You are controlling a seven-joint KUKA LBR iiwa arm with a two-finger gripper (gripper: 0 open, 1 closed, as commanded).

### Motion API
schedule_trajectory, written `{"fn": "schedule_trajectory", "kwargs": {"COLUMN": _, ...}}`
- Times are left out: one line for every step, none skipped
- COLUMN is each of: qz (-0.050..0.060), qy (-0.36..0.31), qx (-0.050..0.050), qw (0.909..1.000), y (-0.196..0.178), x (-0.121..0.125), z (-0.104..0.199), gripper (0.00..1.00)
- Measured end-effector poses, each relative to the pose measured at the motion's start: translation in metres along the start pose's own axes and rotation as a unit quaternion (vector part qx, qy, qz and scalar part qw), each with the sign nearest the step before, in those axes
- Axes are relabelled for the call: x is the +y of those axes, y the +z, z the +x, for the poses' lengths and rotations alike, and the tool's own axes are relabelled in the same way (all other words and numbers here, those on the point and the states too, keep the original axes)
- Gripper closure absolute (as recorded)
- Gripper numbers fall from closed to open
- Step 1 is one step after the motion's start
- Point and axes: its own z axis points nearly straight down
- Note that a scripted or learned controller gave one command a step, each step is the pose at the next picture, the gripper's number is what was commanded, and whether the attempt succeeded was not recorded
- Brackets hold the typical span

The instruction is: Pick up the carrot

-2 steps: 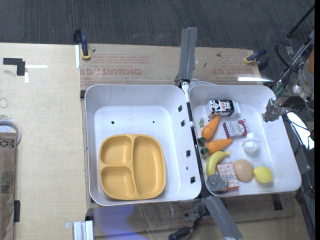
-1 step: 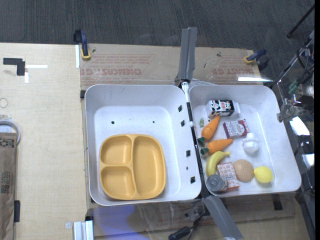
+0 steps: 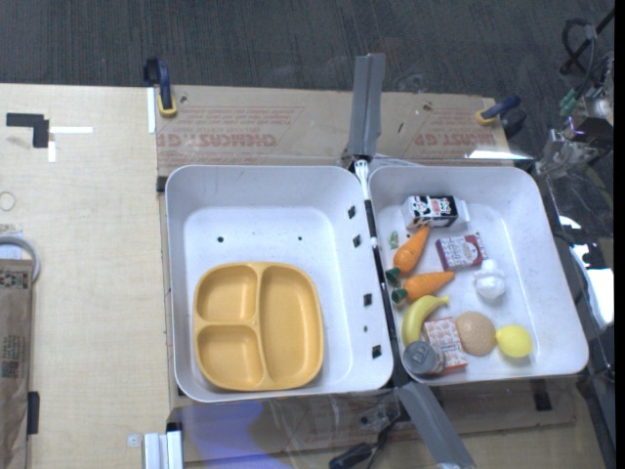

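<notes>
The bench (image 3: 88,262) carries two white bins side by side. The left bin (image 3: 264,203) holds a yellow divided tray (image 3: 260,324) toward its front left corner. The right bin (image 3: 518,213) holds all the small goods, and two carrots lie in its left half, close to the wall shared with the left bin. The upper carrot (image 3: 412,247) slants, with its point up toward the milk carton (image 3: 432,209) at the back and its green end down by the shared wall. The lower carrot (image 3: 428,284) lies nearly crosswise, point to the right and green end to the left, with the banana (image 3: 422,317) just in front of it. A red packet (image 3: 460,251) sits just right of both, and a white lump (image 3: 489,283) lies beyond that. Along the front edge are a brown round thing (image 3: 477,332), a lemon (image 3: 514,341), a red box (image 3: 444,344) and a can (image 3: 421,358). I cannot tell the claw's state from this view. Since the arm comes in from the right, either carrot probably lies across the bin from it, past the packet. Closing across the short width should suit: the lower carrot offers the plainer crosswise axis, though the banana crowds its front side.
</notes>
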Motion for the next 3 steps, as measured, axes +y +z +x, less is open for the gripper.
{"fn": "schedule_trajectory", "kwargs": {"qz": -0.001, "qy": -0.061, "qx": 0.0, "qw": 0.9982, "y": -0.034, "x": 0.03, "z": 0.005, "gripper": 1.0}}
{"fn": "schedule_trajectory", "kwargs": {"qz": 0.0, "qy": -0.062, "qx": -0.001, "qw": 0.9981, "y": -0.042, "x": 0.031, "z": 0.007, "gripper": 1.0}}
{"fn": "schedule_trajectory", "kwargs": {"qz": 0.0, "qy": -0.108, "qx": 0.0, "qw": 0.9942, "y": -0.165, "x": 0.031, "z": -0.004, "gripper": 1.0}}
